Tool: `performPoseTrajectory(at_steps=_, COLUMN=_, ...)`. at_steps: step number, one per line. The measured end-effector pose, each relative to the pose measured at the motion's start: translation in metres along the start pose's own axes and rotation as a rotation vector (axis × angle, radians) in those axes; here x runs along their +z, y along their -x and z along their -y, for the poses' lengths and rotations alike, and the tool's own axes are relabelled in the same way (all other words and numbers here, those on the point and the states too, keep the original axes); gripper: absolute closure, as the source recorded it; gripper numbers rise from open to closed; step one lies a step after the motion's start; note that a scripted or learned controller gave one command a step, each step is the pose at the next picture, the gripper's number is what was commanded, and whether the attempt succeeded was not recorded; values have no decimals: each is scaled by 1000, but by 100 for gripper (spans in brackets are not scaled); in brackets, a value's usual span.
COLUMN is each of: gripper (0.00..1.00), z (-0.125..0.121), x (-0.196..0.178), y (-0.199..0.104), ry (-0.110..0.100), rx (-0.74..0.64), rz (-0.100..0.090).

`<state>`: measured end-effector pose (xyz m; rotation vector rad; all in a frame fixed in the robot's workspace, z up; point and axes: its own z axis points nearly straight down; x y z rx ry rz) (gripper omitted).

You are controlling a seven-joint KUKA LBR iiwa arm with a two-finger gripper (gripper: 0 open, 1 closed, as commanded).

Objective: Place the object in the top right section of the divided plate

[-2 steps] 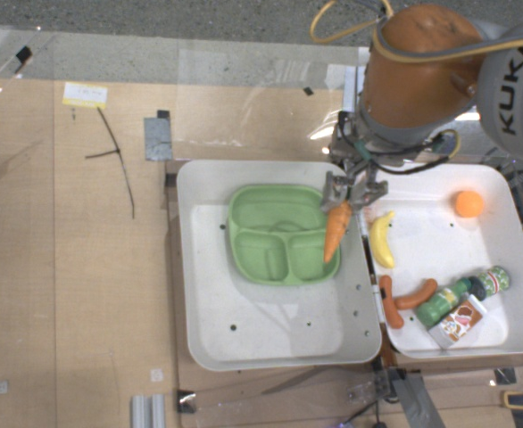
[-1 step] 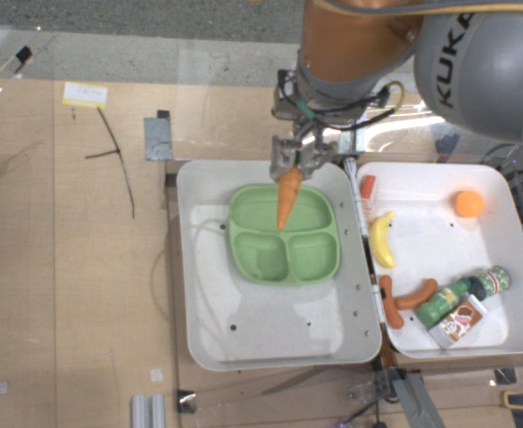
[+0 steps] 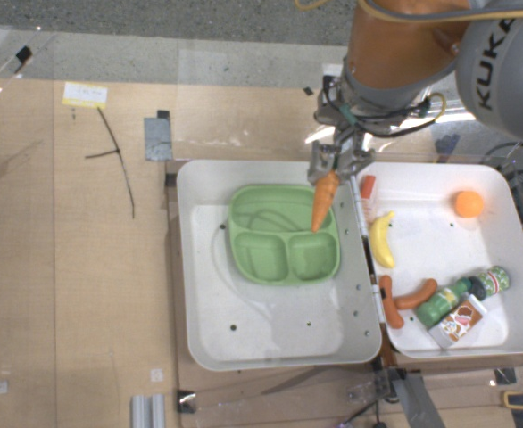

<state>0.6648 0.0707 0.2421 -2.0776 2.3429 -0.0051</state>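
Jaws [image 3: 333,163] clench the carrot [image 3: 323,201] by its thick end, so it hangs tip-down over the green plate [image 3: 285,234]; it sits at three o'clock, above the top right section, ready for release.

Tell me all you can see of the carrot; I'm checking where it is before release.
The carrot is orange, smooth and tapered, plastic-looking. It hangs nearly upright, thick end up between the fingers of the gripper, narrow tip pointing down. It is over the upper right part of the green divided plate in the left bin. Whether its tip touches the plate cannot be told.
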Motion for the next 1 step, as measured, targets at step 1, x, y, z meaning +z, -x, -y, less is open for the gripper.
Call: performPoseTrajectory(at_steps=1, gripper=100, z=0, x=-1, y=0, ry=1, rx=-407, rz=1)
